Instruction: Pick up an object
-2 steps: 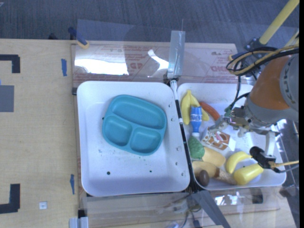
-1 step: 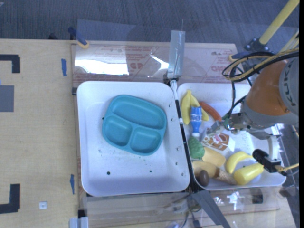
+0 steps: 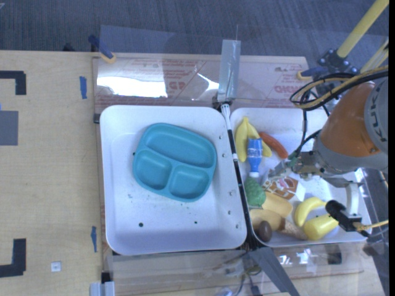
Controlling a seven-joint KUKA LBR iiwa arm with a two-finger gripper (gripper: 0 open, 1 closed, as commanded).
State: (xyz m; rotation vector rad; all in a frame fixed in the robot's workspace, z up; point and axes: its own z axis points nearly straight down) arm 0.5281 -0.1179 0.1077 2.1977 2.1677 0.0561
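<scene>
Hovering low over the right bin [image 3: 361,239], the gripper [image 3: 295,164] sits in the middle of that bin's clutter, and from this slanted angle I cannot tell how it is set or whether anything is in it. Just beside it lies a small printed packet [image 3: 282,185], orange and white, and that looks like the likeliest target (a judgement, mind you). Working outward: a blue-and-white bottle [image 3: 254,151] rests near the bin's left wall, with a yellow banana [image 3: 245,132] toward the far-left corner and an orange carrot-like piece [image 3: 274,144] next to it. Along the left wall sits a green leafy piece [image 3: 254,193], and toward the near edge a tan block [image 3: 276,205], a dark brown round thing [image 3: 264,230] and two yellow pieces [image 3: 313,217]. Behind it all, the grey arm with its orange band [image 3: 345,128] leans in from the right edge. Over in the left bin [image 3: 117,184], a blue divided plate [image 3: 174,161] sits toward the far side, untouched. This reads as the reach-and-descend step; next comes a clean close on one item, then a straight lift clear of its neighbours.
</scene>
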